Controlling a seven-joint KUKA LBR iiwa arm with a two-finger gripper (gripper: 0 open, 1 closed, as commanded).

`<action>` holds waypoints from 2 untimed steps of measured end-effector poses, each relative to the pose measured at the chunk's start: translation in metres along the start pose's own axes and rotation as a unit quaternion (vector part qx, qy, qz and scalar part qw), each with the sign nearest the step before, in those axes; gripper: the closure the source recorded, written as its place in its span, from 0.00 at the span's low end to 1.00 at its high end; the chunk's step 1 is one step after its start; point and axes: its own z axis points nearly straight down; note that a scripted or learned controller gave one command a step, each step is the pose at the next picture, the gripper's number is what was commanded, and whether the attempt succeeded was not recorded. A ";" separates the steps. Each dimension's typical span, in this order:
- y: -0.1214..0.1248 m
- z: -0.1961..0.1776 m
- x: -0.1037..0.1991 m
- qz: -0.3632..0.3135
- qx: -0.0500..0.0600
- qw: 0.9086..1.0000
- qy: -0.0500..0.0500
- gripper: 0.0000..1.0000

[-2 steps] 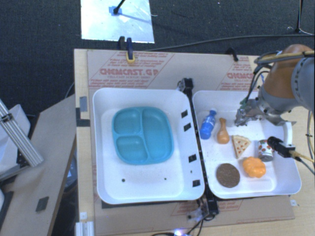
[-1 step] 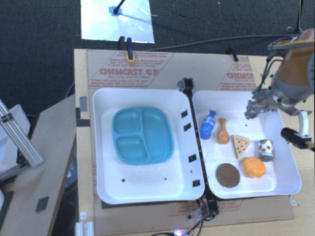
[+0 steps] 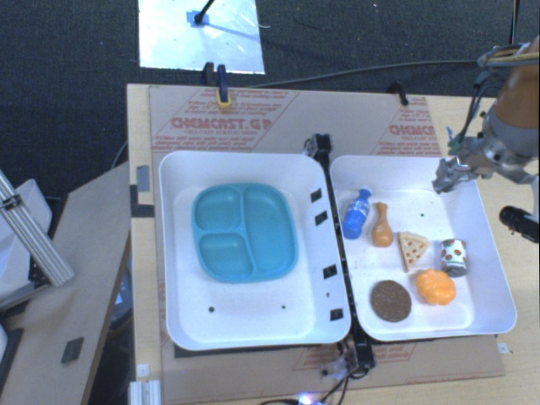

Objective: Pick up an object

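The right bin [image 3: 489, 310] holds a blue bottle [image 3: 356, 213], an orange drumstick-shaped toy [image 3: 382, 225], a pizza slice [image 3: 413, 249], a small can [image 3: 454, 256], an orange fruit [image 3: 435, 287] and a brown round cookie [image 3: 391, 300]. My gripper [image 3: 445, 180] hangs over the far right part of this bin, above and to the right of the objects. Nothing shows between its fingers.
In the left bin [image 3: 181, 310] lies a teal divided plate [image 3: 245, 232]. Black clips line the seam between the bins [image 3: 329, 243]. A clamp [image 3: 221, 84] sits at the bench's far edge. Cables run across the dark floor behind.
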 end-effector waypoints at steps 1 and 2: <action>0.001 -0.017 0.000 -0.001 0.001 1.000 0.000 1.00; -0.002 -0.011 0.045 -0.003 0.002 1.000 0.001 1.00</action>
